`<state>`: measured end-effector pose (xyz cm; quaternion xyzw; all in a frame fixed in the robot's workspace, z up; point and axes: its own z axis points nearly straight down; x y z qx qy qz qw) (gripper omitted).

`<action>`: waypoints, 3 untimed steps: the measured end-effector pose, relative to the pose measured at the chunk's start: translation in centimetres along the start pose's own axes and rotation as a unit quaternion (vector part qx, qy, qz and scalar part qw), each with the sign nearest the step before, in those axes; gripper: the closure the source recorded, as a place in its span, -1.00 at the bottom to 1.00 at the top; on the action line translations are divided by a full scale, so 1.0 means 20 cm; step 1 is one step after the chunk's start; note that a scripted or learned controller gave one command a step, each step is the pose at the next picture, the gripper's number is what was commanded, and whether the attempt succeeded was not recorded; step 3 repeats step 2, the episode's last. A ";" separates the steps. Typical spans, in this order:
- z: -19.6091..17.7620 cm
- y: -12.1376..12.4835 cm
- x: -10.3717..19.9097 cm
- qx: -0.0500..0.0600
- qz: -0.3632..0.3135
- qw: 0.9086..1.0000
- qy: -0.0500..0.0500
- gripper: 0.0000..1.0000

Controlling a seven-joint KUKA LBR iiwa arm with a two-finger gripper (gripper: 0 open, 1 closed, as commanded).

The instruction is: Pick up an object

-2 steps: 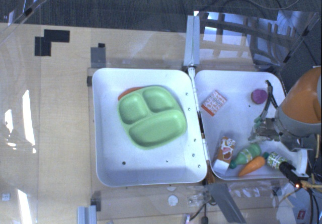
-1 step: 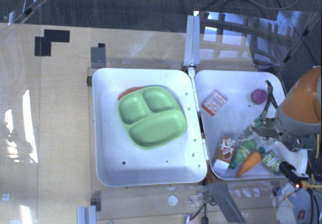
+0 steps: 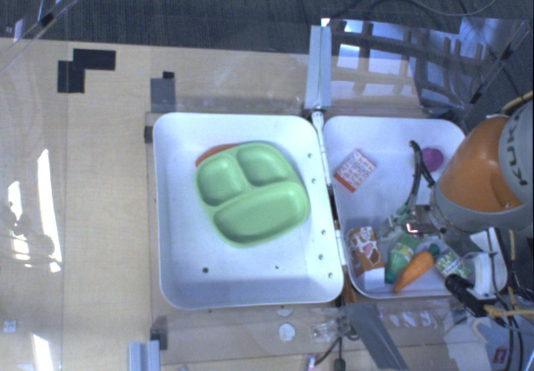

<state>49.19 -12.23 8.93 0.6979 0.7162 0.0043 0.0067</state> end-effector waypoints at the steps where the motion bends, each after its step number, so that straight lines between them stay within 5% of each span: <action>1: -0.06 0.02 0.01 -0.004 -0.002 1.000 0.001 1.00; 2: -0.48 0.21 0.47 0.004 0.049 0.999 0.002 1.00; 3: -0.48 0.21 0.47 0.004 0.049 0.999 0.002 1.00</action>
